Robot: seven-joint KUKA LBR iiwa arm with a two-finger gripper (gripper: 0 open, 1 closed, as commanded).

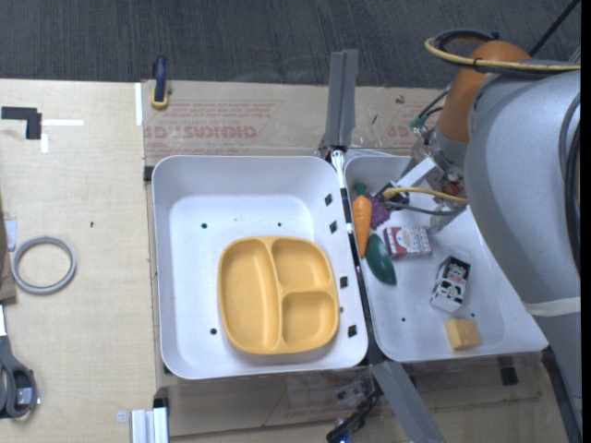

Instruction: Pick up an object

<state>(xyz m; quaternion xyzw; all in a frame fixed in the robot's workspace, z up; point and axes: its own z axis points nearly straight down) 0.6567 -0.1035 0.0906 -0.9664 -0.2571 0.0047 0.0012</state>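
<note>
**Gripper low in right bin, objects lying just toward the divider**

Two white bins side by side on bench (74, 155). Left bin (175, 201) carrying a yellow divided plate (277, 293), three compartments. Right bin (517, 330) carrying the loose items: orange carrot (361, 218) against the dividing wall, long axis running roughly up and down the view; dark green vegetable (379, 261) just below it, tilted; red-and-white packet (409, 241) beside both; black-and-white carton (451, 282) further toward the near edge; tan block (463, 333) nearest the front corner, well apart from the rest.

Grey arm (526, 183) reaching in from the right, covering the far right portion of the right bin. Gripper (417, 192) down at the bin's far end, tangled visually with cabling and a yellow rod-like part. Fingers too cluttered to read; cannot tell whether spread or closed. Nothing seen between them.

Judgement: nearest candidates are the packet and the carrot, both lying to the view's left and slightly toward the near edge from the gripper. Carrot hard against the wall, so little room on that side for a finger. Packet sits freer, likely the easier target.
</note>
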